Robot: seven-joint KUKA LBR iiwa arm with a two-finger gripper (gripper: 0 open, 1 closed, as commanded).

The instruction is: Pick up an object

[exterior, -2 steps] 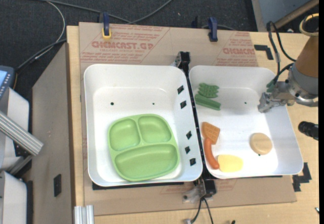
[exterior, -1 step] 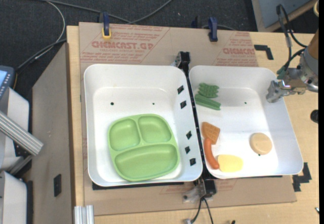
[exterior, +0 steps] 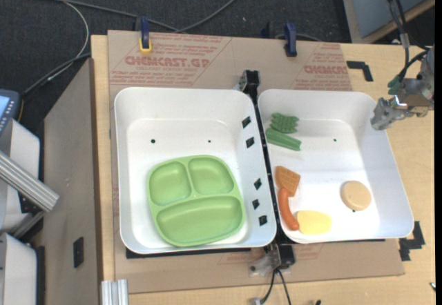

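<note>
- The right bin (exterior: 397, 179) served as the landmark; near its front wall lay a yellow piece (exterior: 313, 222), touching the lower end of an orange-red sausage (exterior: 286, 208).
- Just right of those, near the bin's front right corner, sat a round tan cookie (exterior: 356, 195), apart from the yellow piece.
- Above the sausage, by the bin's left wall, leaned a brown waffle-like square (exterior: 288, 179), touching the sausage's top end.
- Farther back, near the bin's rear left, lay green bean pods (exterior: 283, 131), well apart from the square.
- Left of that bin stood the left bin (exterior: 131, 159), holding a green divided plate (exterior: 196, 199) toward its front.
- At the right bin's far right corner, beyond its rim, hung the gripper (exterior: 384, 114), nothing visibly between its fingers; whether they were spread or closed could not be told.
- Behind both bins, two clamps (exterior: 145, 33) pinned the cardboard sheet (exterior: 228, 55).
</note>
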